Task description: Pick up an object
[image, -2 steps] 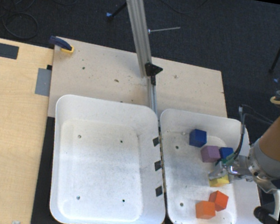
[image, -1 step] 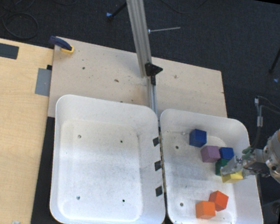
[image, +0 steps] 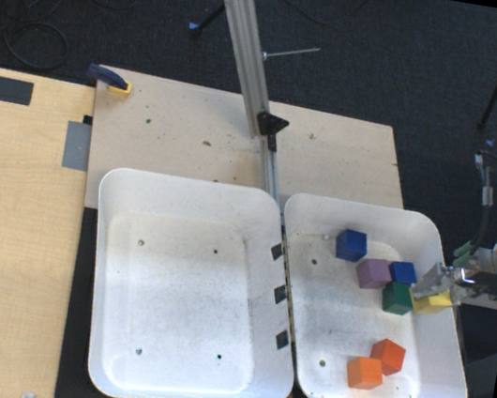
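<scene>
Looked down at a slant on a pale wooden bench [image: 332, 156] bearing two shallow white plastic bins side by side: the left bin [image: 173, 304] across the lower middle of the frame, the right bin [image: 322, 321] at lower right. Counted three small black clips [image: 279, 294] down the seam between them.

Found seven small blocks in the right bin. Noted a dark blue cube [image: 351, 245] toward its upper middle, and just below and right of it a purple cube [image: 373, 272]. Saw a smaller blue cube [image: 402, 271] touching the purple one on its right, with a green cube [image: 398, 298] directly beneath. Placed a yellow block [image: 435, 301] just right of the green cube, hard against the bin's right wall. Spotted a red cube [image: 390, 355] and an orange cube [image: 365, 372] touching each other near the bin's lower right corner, well apart from the rest.

Picked out the metal two-finger gripper [image: 430, 290] reaching in from the right edge of the frame, low over the bin's right wall, right at the yellow block and beside the green cube. Could not tell its opening, nor any real grasp on the yellow block.

Noted also a slanted aluminium rail [image: 249, 60] rising from the bench toward the upper middle, and a blue-and-yellow clamp [image: 110, 78] at the bench's upper left corner.
</scene>
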Controlling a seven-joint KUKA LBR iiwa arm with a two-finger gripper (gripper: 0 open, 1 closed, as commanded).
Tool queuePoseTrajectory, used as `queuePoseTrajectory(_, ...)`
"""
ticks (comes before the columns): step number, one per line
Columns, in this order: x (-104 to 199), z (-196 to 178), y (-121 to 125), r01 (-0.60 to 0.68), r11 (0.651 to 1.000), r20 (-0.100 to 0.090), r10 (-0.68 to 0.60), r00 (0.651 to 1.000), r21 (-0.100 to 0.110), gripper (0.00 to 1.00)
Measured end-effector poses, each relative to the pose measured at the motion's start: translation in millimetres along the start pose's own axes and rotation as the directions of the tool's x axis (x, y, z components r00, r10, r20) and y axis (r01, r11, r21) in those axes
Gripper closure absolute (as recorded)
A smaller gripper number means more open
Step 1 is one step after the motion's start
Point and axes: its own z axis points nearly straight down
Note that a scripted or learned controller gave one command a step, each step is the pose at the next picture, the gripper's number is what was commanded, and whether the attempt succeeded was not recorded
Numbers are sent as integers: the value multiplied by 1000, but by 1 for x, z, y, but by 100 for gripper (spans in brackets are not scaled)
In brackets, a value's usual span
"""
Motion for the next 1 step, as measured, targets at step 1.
queuePoseTrajectory(1,42,13,28,3,1000,-3,-3,1000,5,100)
